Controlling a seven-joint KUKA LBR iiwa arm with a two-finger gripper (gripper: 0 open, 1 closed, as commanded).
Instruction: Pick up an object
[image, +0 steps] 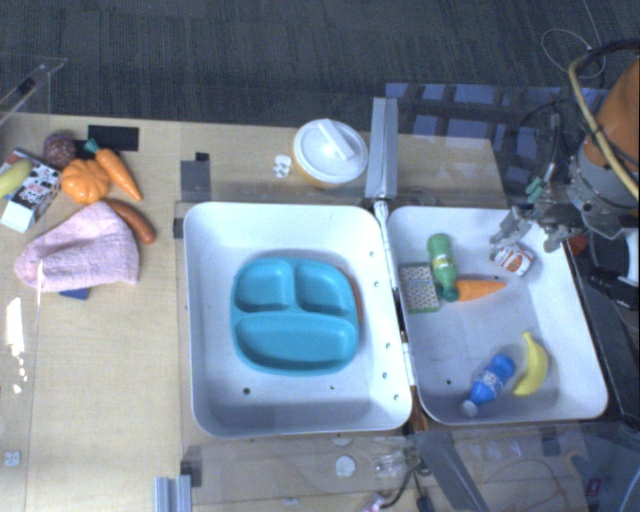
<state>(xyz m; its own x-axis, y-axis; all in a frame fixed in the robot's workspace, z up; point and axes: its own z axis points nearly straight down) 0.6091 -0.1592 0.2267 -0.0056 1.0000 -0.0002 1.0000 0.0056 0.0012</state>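
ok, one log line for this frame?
tool over right bin, above small red-white item | nothing visibly held | carrot, green bottle, banana still in bin

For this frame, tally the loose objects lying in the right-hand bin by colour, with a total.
Green: 2, the bottle and the flat grater-like piece
Orange: 1, the carrot
Yellow: 1, the banana
Blue: 1, the small bottle
White and red: 1, the small item under the gripper
Total: 6
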